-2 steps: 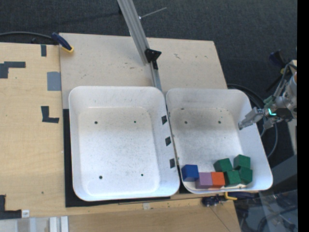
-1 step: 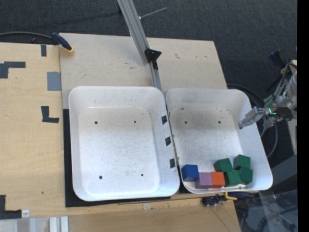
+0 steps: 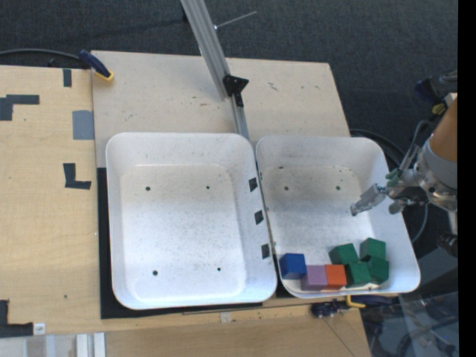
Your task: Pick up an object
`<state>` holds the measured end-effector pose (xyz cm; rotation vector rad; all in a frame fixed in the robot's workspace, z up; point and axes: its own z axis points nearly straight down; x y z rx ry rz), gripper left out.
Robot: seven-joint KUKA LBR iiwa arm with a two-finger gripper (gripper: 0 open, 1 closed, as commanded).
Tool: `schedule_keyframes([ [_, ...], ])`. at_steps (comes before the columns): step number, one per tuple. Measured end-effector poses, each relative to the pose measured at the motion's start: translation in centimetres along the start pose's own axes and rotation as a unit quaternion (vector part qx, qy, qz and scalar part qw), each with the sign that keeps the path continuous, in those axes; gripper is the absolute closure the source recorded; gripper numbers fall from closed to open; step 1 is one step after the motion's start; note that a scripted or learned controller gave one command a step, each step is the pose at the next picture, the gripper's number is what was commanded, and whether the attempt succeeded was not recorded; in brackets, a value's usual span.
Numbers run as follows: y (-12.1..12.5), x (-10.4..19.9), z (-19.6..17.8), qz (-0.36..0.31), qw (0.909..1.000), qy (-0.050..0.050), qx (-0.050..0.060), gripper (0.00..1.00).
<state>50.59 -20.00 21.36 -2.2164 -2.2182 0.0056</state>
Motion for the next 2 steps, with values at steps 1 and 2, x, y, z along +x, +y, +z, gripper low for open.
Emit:
schedule_keyframes([
  [1, -0.6, -0.7, 6.0, 0.001, 1.0, 0.0, 0.001, 0.0],
  [2, -0.1, -0.3, 12.2, 0.0, 1.0, 0.0, 0.0, 0.0],
])
